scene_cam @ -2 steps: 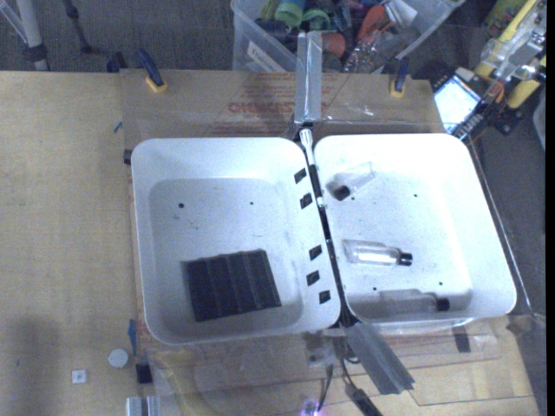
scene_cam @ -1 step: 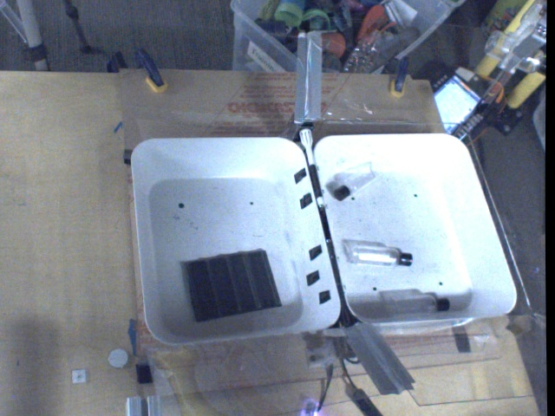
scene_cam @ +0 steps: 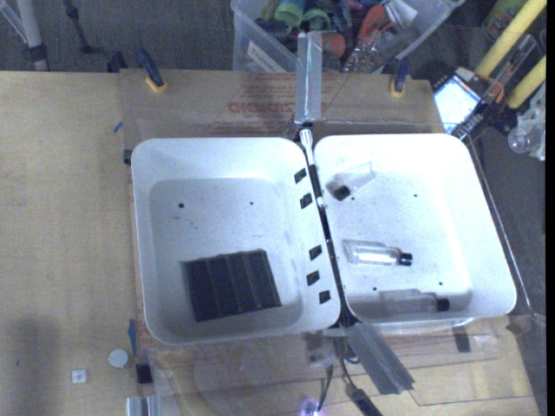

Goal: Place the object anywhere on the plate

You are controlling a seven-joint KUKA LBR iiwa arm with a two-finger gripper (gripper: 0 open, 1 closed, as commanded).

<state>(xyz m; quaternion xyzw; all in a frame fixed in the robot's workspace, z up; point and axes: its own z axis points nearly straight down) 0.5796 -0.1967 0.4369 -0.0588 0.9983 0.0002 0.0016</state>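
The dark ribbed square plate (scene_cam: 232, 284) lies flat in the left white bin (scene_cam: 165, 232), seemingly awaiting one of the clear black-capped vials (scene_cam: 375, 254) loose in the right white bin (scene_cam: 451, 224).

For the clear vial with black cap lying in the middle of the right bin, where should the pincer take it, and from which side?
Probably the clear vial at mid-body, from above: it lies flat with length running left-right, so the fingers would close across its narrow width, clear of the black cap.

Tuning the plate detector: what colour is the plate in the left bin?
Black, with faint ribbed lines; the plate shows clearly against the white left bin in the camera view.
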